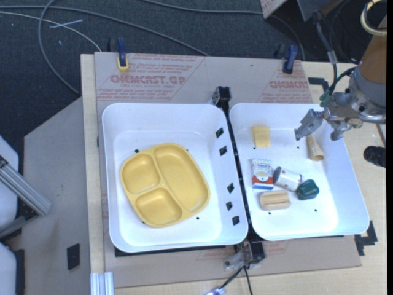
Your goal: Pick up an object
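The tool (322, 128) hangs released, fingers spread, over the right bin (350, 220). The tan wooden cylinder (315, 147) lies just below it, long axis running away from the camera.

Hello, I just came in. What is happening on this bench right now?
A grey arm reaches in from the right, and its gripper hovers open over the far side of the right bin with nothing between its jaws. Under and near it lie small things: a yellow block, a tan stick, a small carton, a white tube, a green piece and a tan roll. The left bin holds a yellow tray. Nothing is picked up yet.
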`<state>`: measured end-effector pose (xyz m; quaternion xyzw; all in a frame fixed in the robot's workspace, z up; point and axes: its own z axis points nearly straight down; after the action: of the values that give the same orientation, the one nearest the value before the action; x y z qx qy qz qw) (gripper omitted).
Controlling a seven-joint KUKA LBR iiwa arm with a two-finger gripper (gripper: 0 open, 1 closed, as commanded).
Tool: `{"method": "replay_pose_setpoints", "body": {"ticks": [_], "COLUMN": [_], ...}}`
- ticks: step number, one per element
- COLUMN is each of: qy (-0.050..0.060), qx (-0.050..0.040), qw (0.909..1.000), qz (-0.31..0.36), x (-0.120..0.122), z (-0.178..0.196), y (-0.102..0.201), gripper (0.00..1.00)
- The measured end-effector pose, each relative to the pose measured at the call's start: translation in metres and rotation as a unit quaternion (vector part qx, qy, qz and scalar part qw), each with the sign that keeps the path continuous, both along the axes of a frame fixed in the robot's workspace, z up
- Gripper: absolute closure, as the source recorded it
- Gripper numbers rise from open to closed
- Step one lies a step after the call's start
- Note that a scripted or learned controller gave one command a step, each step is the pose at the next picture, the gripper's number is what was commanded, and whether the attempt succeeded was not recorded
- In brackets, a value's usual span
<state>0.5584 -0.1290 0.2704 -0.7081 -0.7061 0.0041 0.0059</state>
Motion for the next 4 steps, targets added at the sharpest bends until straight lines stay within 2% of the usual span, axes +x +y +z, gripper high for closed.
{"method": "replay_pose_setpoints", "body": {"ticks": [1, 4], "qy": [-0.007, -0.004], "qx": [-0.0009, 0.0000], "qw": [1.0000, 1.0000], "qz": [0.001, 0.001], "x": [0.002, 0.009], "z": [0.007, -0.167], "y": [0.000, 0.008], "gripper": [0.00, 0.00]}}
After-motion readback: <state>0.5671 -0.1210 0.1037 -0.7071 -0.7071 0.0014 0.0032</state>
